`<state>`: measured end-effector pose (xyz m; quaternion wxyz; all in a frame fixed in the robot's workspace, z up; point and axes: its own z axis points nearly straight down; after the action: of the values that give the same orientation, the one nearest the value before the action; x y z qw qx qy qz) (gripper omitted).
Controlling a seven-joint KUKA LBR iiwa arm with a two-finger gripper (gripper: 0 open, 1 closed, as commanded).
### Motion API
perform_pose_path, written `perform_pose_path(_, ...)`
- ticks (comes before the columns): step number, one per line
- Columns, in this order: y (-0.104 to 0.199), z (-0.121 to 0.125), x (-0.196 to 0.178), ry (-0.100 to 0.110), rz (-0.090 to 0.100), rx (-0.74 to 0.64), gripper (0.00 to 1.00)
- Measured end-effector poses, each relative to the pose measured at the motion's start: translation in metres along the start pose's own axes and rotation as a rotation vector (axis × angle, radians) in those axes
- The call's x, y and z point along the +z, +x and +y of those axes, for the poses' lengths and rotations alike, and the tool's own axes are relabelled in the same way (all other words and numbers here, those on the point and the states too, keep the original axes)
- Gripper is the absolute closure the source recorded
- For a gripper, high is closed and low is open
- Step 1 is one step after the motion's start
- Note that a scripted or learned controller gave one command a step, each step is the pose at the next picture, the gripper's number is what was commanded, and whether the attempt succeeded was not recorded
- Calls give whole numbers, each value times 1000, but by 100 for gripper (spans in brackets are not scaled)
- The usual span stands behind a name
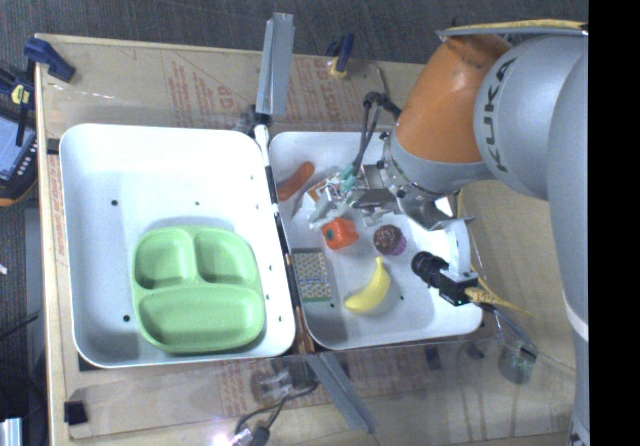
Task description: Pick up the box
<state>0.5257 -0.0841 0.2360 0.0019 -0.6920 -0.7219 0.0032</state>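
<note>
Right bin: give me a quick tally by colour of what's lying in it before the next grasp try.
Orange-red: 2, a long piece and a round piece
Purple: 1, a ball
Yellow: 1, the banana
Grey patterned: 1, the box
Total: 5

The tray point(200, 296) lies in the left bin point(100, 194); the box point(312, 275) lies left of the banana point(370, 291) by the right bin's point(400, 326) front edge.

grey arm point(540, 114) from the right, orange band point(455, 104) above the downward pincer point(338, 200)
</note>
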Motion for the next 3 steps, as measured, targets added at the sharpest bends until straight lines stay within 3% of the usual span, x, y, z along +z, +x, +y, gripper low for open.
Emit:
perform_pose_path(1,-39,8,140,-16,-1,-55,0)
perform_pose_path(2,-23,-48,130,-17,-15,-152,0)
perform_pose_path(3,-19,-48,122,-10,-7,-165,100)
